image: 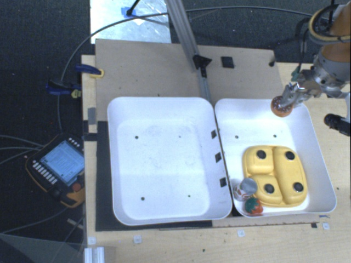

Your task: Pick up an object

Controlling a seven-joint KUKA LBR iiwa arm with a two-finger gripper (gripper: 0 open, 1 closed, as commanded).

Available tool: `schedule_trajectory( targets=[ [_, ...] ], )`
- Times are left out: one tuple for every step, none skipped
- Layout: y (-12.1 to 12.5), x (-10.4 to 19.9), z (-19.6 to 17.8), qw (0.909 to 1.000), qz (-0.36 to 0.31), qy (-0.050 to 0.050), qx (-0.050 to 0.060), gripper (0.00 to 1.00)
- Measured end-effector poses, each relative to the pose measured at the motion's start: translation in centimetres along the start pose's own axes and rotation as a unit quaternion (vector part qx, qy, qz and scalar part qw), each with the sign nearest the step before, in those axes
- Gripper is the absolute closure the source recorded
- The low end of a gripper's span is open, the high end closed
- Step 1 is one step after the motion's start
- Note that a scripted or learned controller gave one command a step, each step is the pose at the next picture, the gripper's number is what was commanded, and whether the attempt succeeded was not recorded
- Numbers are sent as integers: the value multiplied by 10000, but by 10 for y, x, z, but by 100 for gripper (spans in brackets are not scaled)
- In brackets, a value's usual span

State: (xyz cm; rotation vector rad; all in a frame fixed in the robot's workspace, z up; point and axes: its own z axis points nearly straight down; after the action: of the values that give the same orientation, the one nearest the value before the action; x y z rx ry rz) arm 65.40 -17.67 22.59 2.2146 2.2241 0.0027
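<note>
My gripper point(285, 102) hangs over the far edge of the right bin point(318, 147), reaching in from the upper right. Its fingers are closed around a small brown round object point(281, 108), which sits at their tips above the bin's back rim. Nearer the front of the right bin lies a large yellow moulded piece point(276, 175) with dark round holes. At its left front corner rest a small grey-and-white object point(246, 187) and a small red-and-green object point(252, 205).
The left bin point(126, 201) stands beside the right one, joined by dark clips along the shared rim. A slanted metal pole point(186, 32) crosses the back of the bench. A teach pendant point(57, 166) and cables lie off the bench at left.
</note>
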Motion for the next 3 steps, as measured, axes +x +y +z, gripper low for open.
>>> schedule_trajectory(
  targets=[
    [2,0,-54,10000,-11,-3,-16,100],
    [-18,54,-52,10000,-21,8,14,100],
    [-20,110,-48,10000,-22,7,12,100]
  ],
)
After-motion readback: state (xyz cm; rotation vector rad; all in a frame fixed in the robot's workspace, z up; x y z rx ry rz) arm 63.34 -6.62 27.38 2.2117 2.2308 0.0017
